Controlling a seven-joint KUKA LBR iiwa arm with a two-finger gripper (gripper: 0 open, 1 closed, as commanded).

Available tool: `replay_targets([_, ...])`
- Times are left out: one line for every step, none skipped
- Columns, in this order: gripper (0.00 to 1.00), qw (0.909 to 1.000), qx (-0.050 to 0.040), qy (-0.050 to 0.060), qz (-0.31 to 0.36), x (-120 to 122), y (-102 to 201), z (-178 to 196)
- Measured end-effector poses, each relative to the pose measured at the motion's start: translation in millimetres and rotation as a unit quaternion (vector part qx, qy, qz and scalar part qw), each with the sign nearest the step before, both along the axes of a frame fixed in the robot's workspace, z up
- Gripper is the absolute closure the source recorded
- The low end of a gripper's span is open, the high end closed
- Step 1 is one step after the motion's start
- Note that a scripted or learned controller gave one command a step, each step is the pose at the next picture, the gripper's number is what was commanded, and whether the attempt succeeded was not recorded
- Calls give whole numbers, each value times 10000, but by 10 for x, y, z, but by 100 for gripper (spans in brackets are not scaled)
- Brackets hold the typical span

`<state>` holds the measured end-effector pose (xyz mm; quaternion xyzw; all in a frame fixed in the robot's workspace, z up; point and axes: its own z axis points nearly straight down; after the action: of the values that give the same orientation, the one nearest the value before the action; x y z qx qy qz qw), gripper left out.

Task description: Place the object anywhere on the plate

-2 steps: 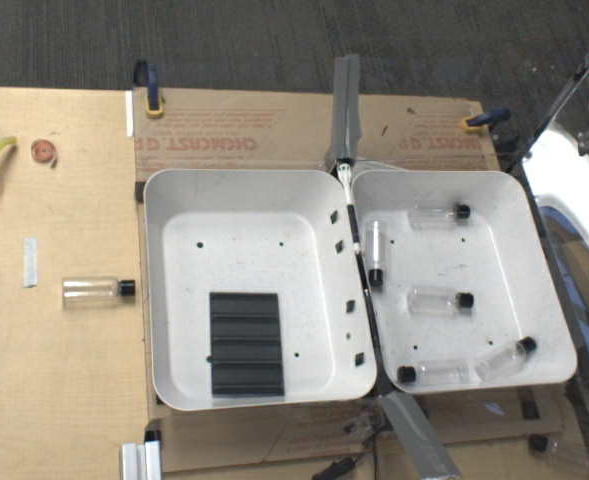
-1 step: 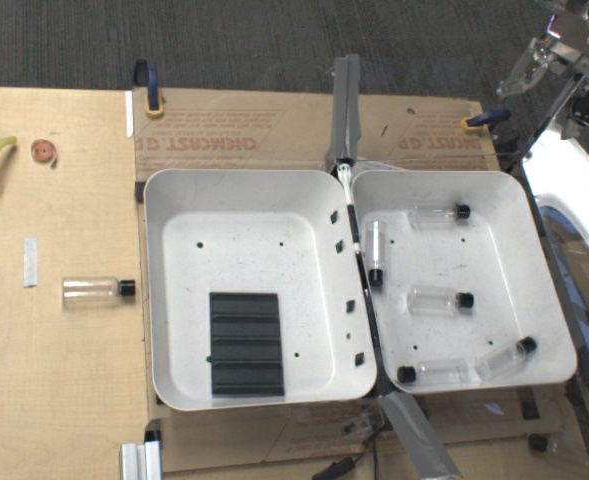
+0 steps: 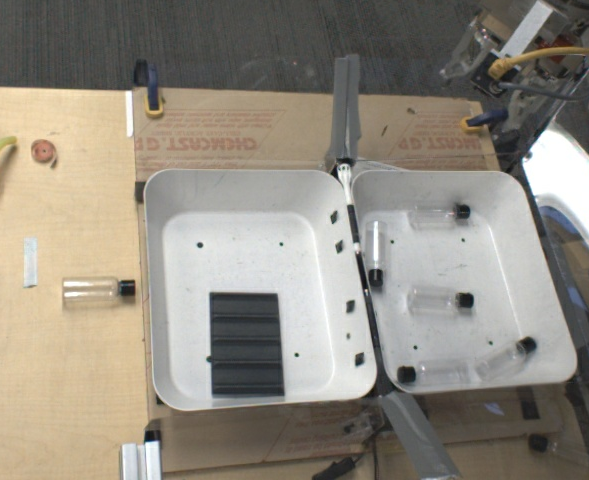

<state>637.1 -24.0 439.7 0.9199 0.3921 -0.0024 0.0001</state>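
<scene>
1. Currently we log the arm's end (image 3: pixel 519 28) at the upper right corner of the camera view, raised well clear of both bins. We cannot tell whether the tool is apart or together; that part of the view is a blur of brackets and cable.

2. Right bin (image 3: pixel 534 228): clear vials with black caps lie scattered on its floor. One (image 3: pixel 439 214) is near the back, one (image 3: pixel 375 253) is standing along the left wall, one (image 3: pixel 438 301) is mid-floor, and at least two more (image 3: pixel 464 368) are along the front wall. They lie on their sides, so we judge they may roll when nudged.

3. Left bin (image 3: pixel 174 218): a dark ribbed slab (image 3: pixel 245 345) rests flat on the floor toward the front. We take this for the plate, the target. It sits apart from all walls, giving open approach from above.

4. Nothing lies on the slab, so we judge the task not yet started: a vial must be picked and carried across the divider (image 3: pixel 359 278).

5. A spare vial (image 3: pixel 97 289) lies on the tabletop (image 3: pixel 54 368) left of the bins, probably out of play.

6. Risk noted: vials hugging a wall leave little room beside them.
</scene>
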Motion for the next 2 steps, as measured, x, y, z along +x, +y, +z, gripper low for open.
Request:
replay_targets([0, 9999, 6, 6, 111, -253, -1060, 2])
replay_targets([0, 9645, -2, -10, -2641, 21, -577, 6])
